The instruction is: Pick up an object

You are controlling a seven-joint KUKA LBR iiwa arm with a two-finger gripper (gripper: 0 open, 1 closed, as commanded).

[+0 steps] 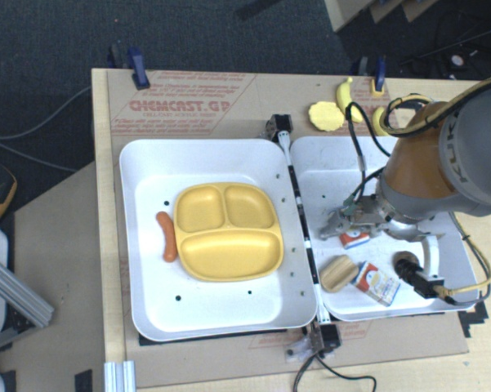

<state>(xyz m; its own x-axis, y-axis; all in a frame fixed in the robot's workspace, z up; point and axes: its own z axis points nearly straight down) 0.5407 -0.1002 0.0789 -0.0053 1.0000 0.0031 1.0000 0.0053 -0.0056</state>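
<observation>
My gripper is low in the right bin, near its left wall, with the arm reaching in from the right. A small red and white item lies just beside and below the gripper, partly hidden by it; I see nothing clearly between the fingers. Nearer the front of this bin lie a tan bun-like piece and a red and white packet. The left bin holds a yellow divided plate with an orange-red sausage lying along its left side.
On the bench behind the right bin sit a yellow lump and a small yellow banana-like piece. A divider with a black clip separates the two bins. Blue clamps hold the board's far edge.
</observation>
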